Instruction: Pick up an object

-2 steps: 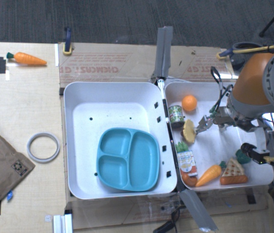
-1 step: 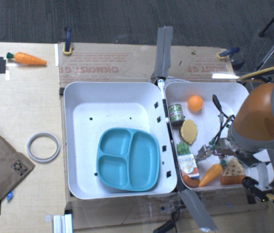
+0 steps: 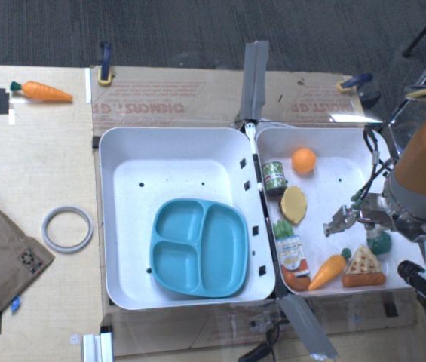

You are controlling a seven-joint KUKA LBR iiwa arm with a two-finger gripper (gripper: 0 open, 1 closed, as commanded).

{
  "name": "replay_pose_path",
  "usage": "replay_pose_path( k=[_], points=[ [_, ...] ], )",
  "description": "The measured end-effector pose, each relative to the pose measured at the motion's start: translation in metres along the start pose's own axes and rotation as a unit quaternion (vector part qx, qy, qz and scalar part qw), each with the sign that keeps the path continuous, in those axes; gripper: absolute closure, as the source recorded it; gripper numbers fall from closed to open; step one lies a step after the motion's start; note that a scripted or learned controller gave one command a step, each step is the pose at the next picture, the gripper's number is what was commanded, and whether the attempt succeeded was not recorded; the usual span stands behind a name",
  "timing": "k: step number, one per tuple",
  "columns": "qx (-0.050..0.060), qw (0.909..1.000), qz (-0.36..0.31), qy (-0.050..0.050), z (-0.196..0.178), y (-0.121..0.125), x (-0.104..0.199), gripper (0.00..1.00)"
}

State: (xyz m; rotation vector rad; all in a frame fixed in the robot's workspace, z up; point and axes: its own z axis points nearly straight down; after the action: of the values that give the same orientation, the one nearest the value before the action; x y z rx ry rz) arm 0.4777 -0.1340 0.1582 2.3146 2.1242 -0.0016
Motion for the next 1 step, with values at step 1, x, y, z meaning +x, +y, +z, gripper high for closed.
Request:
replay_pose_path(
  k=[1],
  points=[
    [0.002, 0.9999, 0.014, 0.001, 0.0517, 0.0012, -0.0265, 0.0]
  ],
)
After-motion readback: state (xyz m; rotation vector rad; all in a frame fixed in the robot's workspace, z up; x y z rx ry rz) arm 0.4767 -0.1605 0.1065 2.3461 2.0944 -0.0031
